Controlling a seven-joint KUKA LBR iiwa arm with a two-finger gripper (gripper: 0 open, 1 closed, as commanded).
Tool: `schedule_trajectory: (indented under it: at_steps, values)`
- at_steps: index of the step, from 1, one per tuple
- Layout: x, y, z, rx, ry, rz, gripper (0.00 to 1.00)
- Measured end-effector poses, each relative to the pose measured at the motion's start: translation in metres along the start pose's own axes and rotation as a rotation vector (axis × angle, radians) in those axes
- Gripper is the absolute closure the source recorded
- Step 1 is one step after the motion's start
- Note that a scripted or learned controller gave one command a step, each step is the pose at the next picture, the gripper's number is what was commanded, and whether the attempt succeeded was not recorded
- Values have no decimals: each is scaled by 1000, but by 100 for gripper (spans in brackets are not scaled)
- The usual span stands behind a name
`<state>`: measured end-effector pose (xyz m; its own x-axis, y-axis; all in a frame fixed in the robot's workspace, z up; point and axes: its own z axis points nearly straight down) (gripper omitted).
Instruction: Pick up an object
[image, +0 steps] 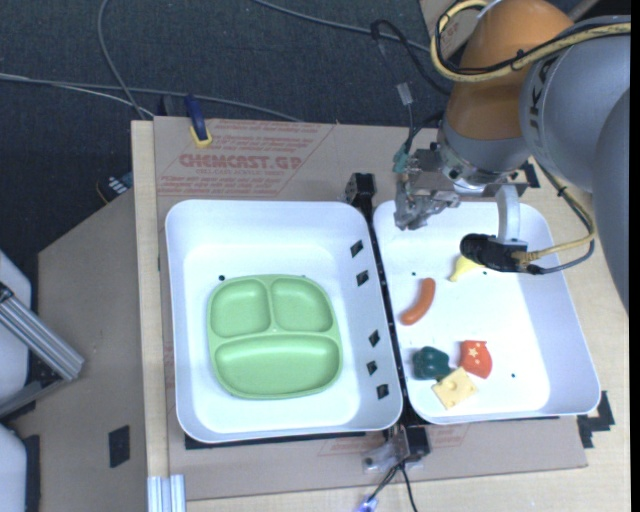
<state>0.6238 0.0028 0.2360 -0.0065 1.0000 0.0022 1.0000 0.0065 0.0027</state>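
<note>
My gripper (414, 212) hangs over the far left corner of the right bin (560, 330), above bare white floor. An orange sausage-shaped piece (418, 300) lies below it in the view, near the bin's left wall. A small yellow piece (463, 268) sits to the gripper's right. Near the front of the bin lie a dark green lump (431, 360), a red piece (476, 357) and a yellow cheese-like wedge (454, 388). Nothing is seen in the gripper.
The left bin (190, 260) holds a light green divided plate (275, 335). A black strip with clips (375, 300) runs between the two bins. Cables trail across the dark floor behind the bench.
</note>
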Motion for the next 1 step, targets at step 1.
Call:
schedule_trajectory:
  at_steps: [1]
  values:
    - [53, 8, -5, 1, 0, 0, 100]
